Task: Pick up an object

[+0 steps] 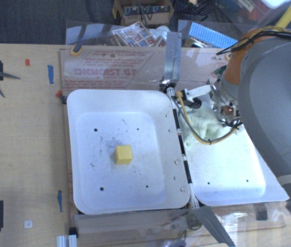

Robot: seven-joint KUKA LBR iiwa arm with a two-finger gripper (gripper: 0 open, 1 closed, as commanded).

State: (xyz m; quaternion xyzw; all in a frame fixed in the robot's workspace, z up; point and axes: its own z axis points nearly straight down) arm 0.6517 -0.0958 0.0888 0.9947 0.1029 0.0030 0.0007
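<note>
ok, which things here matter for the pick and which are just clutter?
Job:
- small yellow foam cube in the left shallow white bin
- pale green soft lump in the right shallow white bin
- grey arm's claw above that lump

Lying about:
- blue tape strip on the bench
- cardboard box behind

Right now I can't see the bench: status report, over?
Gripper low in right bin, over pale green object. Yellow block sits alone in left bin, untouched.

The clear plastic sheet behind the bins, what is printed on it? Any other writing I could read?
"CHEMCAST GP", roughly: faint red print on the clear plastic sheet; the letters are blurred.
Colourful printed packet behind the sheet: too small to read.
Yellow foam cube in the left white bin: no markings.
</note>
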